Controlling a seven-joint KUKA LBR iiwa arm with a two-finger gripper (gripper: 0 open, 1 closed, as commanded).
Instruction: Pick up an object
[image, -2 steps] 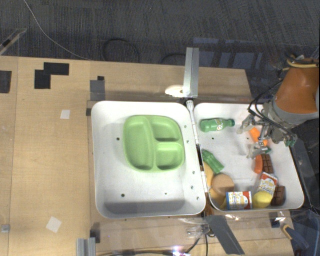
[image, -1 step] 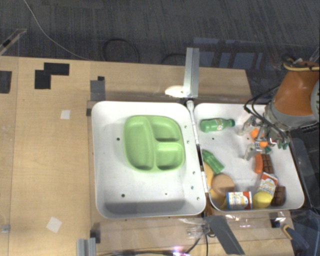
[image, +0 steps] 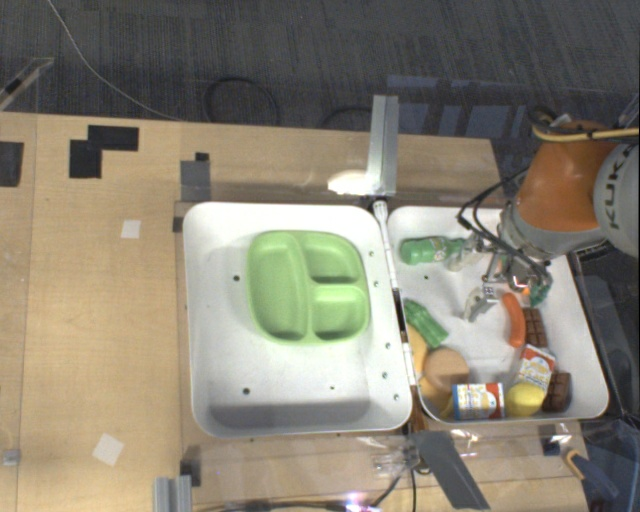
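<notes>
My gripper (image: 484, 299) hangs over the middle of the right bin (image: 580, 300), reaching in from the right below the orange band. Just right of it lies an orange carrot-like stick (image: 515, 320) beside a brown chocolate bar (image: 536, 326). A green bottle (image: 430, 249) lies on its side at the bin's far left, up and left of the gripper. A green packet (image: 425, 325) lies near the left wall. I see nothing held in the gripper.
At the right bin's near end sit a round bun (image: 446, 365), a can (image: 476, 401), a lemon (image: 523, 400), a small carton (image: 536, 368) and a brown piece (image: 558, 390). The left bin (image: 215, 300) holds a green divided tray (image: 305, 286).
</notes>
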